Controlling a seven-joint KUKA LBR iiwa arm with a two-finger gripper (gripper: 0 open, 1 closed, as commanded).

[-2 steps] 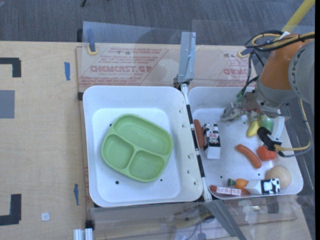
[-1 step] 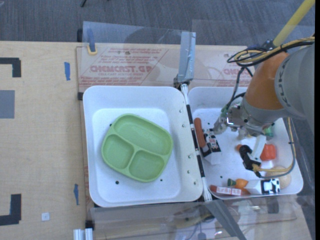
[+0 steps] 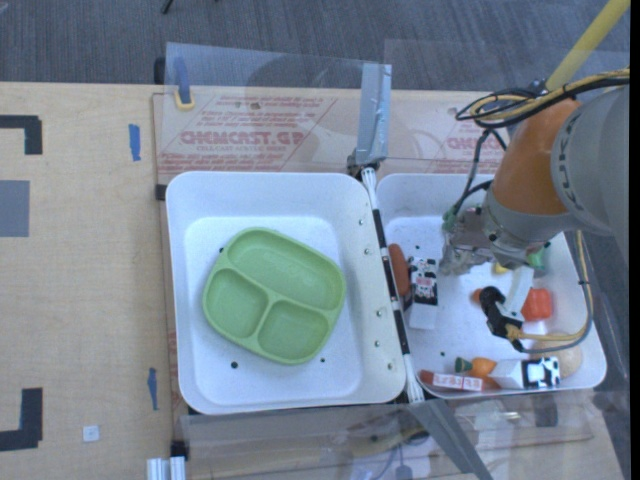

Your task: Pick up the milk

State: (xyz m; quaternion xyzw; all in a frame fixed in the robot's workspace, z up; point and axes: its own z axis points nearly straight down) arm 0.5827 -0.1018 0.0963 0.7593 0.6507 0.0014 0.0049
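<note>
One red packet (image 3: 450, 380) at right bin's (image 3: 420, 208) near edge, one milk carton (image 3: 424, 286) at its left edge, gripper (image 3: 460, 260) beside, grip unclear, one green plate (image 3: 273, 294), CHEMCAST-printed sheet (image 3: 250, 128).

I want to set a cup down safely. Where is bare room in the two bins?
Left bin: bare floor all around the green plate, widest along the far wall. Right bin: a small patch between the milk and the carrot; its right side and front edge are crowded.
</note>
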